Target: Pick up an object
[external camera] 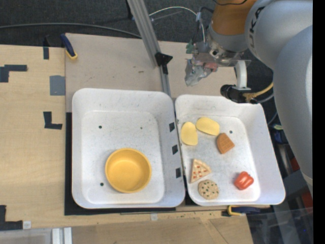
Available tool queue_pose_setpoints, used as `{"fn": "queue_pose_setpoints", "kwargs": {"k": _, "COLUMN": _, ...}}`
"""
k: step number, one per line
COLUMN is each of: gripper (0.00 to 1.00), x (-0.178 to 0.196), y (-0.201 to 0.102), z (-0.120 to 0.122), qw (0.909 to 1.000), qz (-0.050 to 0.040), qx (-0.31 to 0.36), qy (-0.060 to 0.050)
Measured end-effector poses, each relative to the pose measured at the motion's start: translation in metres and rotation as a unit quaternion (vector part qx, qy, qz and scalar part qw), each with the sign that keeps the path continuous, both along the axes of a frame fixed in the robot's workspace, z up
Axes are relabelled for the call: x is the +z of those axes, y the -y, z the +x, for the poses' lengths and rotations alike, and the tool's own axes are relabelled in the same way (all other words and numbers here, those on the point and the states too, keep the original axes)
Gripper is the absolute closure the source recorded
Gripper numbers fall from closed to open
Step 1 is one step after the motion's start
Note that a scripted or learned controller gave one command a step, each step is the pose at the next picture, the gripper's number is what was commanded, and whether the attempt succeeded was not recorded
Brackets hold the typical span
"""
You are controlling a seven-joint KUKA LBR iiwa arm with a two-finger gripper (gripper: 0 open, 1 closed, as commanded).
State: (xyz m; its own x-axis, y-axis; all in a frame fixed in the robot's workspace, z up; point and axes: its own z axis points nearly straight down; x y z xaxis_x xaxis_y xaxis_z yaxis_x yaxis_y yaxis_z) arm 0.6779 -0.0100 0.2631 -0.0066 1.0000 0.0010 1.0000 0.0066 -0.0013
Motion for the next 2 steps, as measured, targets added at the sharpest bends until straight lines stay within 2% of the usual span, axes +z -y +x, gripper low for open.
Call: {"fn": "queue_pose_setpoints", "kwargs": {"k": 2, "gripper": 1.00, "x": -0.042, "y": -0.107, "z": -0.011, "qw": 1.0000, "qz": -0.0007, "qx": -0.002, "qy": -0.001}}
